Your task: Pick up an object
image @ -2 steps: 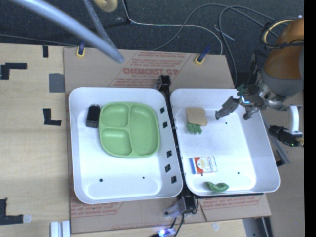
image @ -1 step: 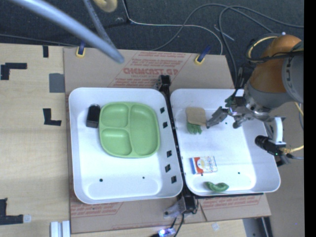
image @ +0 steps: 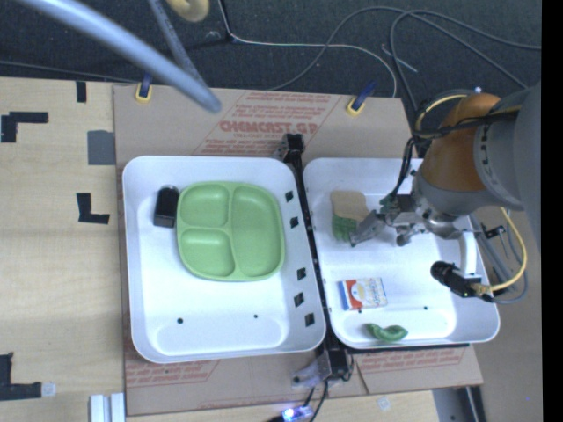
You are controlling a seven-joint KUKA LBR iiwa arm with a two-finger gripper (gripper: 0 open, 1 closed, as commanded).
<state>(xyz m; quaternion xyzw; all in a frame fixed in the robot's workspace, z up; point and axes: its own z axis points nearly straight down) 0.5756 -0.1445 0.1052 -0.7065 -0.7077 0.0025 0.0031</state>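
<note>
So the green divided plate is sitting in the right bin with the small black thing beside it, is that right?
Not quite: the camera view shows the green divided plate in the left bin, not the right one. The small black thing does sit beside it, on its left.

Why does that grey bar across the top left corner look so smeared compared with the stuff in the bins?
In the camera view, the grey bar sits close to the lens, so it is out of focus; the green plate and small card lie sharper. Lighting is even, shadows soft, the bins' white floor slightly bright.

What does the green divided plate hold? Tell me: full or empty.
Empty. All three compartments of the green divided plate show bare green; the black block lies beside it on the left bin floor.
</note>
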